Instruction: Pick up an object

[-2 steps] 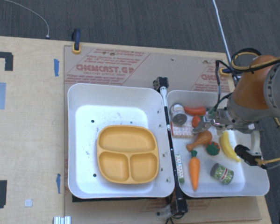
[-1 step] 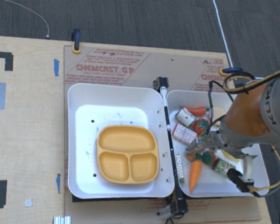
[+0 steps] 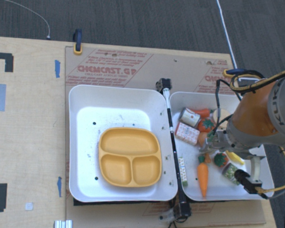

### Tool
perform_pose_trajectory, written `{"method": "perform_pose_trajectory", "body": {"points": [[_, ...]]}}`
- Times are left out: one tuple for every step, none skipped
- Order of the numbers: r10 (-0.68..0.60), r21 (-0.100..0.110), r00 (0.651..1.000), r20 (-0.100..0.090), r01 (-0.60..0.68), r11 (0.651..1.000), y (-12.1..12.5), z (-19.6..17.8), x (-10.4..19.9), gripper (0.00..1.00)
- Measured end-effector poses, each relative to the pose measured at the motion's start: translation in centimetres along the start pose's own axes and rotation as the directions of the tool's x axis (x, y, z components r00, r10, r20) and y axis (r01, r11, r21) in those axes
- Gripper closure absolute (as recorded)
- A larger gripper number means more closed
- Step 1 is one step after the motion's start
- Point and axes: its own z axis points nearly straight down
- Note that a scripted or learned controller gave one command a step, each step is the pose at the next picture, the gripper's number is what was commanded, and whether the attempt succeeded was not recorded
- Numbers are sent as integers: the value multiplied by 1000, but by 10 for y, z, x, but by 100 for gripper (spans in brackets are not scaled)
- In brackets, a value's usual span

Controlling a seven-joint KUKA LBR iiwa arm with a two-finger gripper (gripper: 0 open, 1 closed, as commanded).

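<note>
Nearest the lens is the grey KUKA arm with its orange band (image 3: 254, 112), reaching in from the right and bending down over the right-hand shallow white plastic bin (image 3: 224, 198). Its wrist points steeply downward, and the two-finger gripper (image 3: 209, 148) sits low among the toys near the middle of that bin. The arm's own body covers most of it, so I cannot tell whether it is spread or closed, and nothing can be seen clamped in it.

As for the task, no object is visibly lifted. Everything in the right bin appears to lie on the floor of the bin:

- an orange plastic toy carrot with a green top (image 3: 202, 178), just below the gripper
- a small round green toy (image 3: 220, 159), just beside the gripper
- a white and red printed carton (image 3: 186, 133), to the gripper's left
- a small white can-like cylinder (image 3: 190, 117), above the carton
- a red and orange toy fruit (image 3: 207, 124), close under the arm

The carrot or the green toy look like the likeliest targets, though which one is meant cannot be told. I judge the pick to be at the reach-and-descend stage, with the grasp unconfirmed and the lift yet to be done.

The left-hand white bin (image 3: 73, 131) holds a yellow-orange plastic tray with three compartments (image 3: 130, 156), well apart from the arm.
</note>
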Motion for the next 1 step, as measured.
{"method": "perform_pose_trajectory", "body": {"points": [[-5,24,1000,-15,6,1000,-9,-85,73,100]]}}
